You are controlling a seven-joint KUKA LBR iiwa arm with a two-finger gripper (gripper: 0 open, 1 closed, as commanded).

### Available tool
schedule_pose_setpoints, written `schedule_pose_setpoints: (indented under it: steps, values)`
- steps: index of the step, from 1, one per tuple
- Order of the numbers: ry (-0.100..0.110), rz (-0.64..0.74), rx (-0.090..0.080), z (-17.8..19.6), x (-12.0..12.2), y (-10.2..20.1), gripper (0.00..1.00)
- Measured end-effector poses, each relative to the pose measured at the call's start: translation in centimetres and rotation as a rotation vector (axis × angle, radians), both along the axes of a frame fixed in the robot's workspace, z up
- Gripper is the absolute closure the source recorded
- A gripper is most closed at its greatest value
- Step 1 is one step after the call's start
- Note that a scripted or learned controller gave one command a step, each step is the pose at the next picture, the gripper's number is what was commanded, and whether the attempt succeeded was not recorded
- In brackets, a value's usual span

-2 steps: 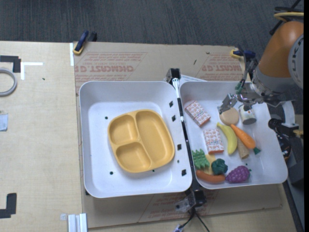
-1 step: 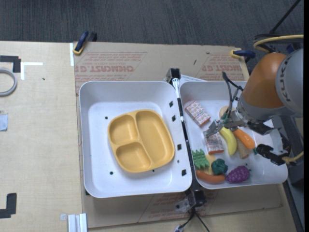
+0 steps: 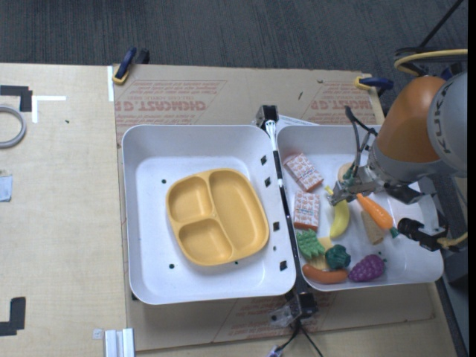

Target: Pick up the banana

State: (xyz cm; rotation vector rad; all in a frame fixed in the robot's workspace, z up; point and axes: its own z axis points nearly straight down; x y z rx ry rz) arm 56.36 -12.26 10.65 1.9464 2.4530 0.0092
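Left bin has only the yellow tray, likely the drop spot. Right bin packed with toy food; banana lies mid-bin beside the carrot. Claw just above banana's top end, lining up; finger state: cannot tell.

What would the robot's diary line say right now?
task: pick up banana | gripper: over right bin, just above banana's top end | banana: lying in bin, not lifted | yellow plate: left bin
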Motion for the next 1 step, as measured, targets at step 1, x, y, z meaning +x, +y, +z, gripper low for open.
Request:
schedule_pose_setpoints:
  steps: [1]
  values:
    - [0.010, -0.273, 0.003, 8.58, -2.96, 4.77, 1.00]
